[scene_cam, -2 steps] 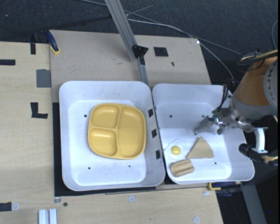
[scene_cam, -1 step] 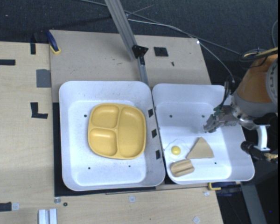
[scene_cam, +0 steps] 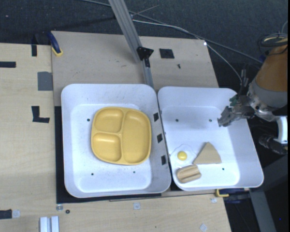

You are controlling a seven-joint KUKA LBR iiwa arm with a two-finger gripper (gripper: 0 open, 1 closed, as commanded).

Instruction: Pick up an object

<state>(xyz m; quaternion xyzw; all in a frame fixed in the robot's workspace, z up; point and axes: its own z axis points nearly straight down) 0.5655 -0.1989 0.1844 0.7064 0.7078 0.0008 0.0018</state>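
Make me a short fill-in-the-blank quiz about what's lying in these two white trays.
1. The yellow plate lies in the ____ bin.
2. The plate is divided into ____ compartments.
3. The tan wedge lies in the ____ bin, near the fried egg and the bread roll.
4. The gripper is above the right bin's ____ edge.

Missing words: left; three; right; right

Tan wedge [scene_cam: 208,154], perhaps toy bread, flat in right bin [scene_cam: 241,175].
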